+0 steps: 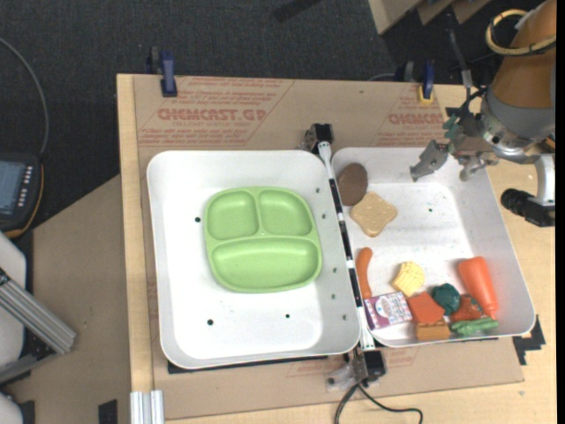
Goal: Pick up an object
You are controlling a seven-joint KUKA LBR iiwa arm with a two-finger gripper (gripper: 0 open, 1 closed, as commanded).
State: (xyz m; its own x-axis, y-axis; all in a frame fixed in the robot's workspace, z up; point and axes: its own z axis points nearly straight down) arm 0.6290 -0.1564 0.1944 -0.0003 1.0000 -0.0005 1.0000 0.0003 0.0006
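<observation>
The gripper hangs over the upper right of the frame, above the far edge of the right bin, its two fingers spread apart with nothing between them. Below and left of it lie a brown patty and a slice of toast, touching each other, both apart from the fingers. Farther down sit a thin carrot, a cracker, a purple carton and a fat carrot. The left bin holds a green tray.
</observation>
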